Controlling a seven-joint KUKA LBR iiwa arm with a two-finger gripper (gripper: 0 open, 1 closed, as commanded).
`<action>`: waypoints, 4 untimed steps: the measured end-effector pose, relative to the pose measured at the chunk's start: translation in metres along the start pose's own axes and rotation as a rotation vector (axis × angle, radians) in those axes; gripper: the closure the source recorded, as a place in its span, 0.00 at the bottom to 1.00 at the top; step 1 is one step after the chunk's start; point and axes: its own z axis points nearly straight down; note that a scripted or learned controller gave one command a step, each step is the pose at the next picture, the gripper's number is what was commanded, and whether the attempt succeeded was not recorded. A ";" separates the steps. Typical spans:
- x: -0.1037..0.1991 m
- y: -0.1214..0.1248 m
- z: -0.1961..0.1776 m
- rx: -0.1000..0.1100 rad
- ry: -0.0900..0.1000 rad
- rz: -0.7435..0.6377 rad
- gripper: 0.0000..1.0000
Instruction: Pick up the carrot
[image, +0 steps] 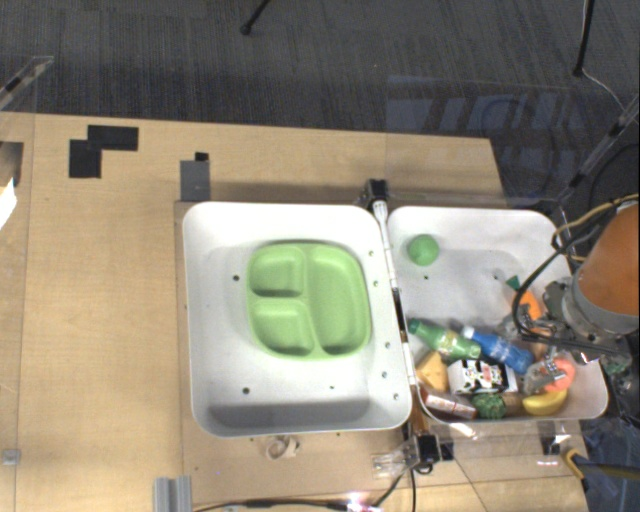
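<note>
Carrot (528, 306), seemingly the small orange stub, lies just left of the gripper (565, 340), half hidden by black cables (535, 275); whether the gripper is clenched cannot be told. Below it sits a smooth yellow banana (545, 403). Further left, a blue bottle (505, 350) and a green bottle (445, 340) crowd the right bin (470, 225). Beyond, a round green ball (423, 249); farthest, a glossy green divided tray (305, 298).
</note>
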 end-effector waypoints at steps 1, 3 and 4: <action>-0.091 -0.025 0.003 -0.002 0.001 0.037 0.00; -0.058 -0.017 0.002 -0.002 0.002 -0.111 0.00; -0.102 -0.029 0.003 -0.002 0.002 -0.119 0.00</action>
